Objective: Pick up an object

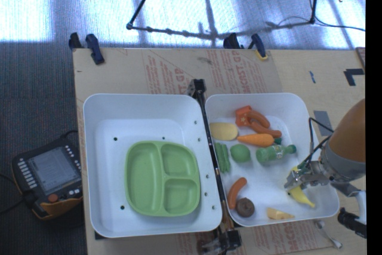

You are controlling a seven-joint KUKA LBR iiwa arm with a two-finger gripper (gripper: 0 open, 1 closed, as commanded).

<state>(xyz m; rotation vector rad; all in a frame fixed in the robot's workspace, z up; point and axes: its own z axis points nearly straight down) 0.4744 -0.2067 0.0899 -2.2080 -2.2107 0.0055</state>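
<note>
Toys fill the right bin (298,106), green tray (162,178) in left bin (101,110); fingers (296,182) grip a yellow piece (303,198).

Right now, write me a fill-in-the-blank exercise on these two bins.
1. The green divided plate lies in the ____ bin.
2. The toy carrot is colored ____.
3. The plate has ____ compartments.
4. The pincer hovers at the right bin's ____ edge.

Missing words: left; orange; three; right
</note>
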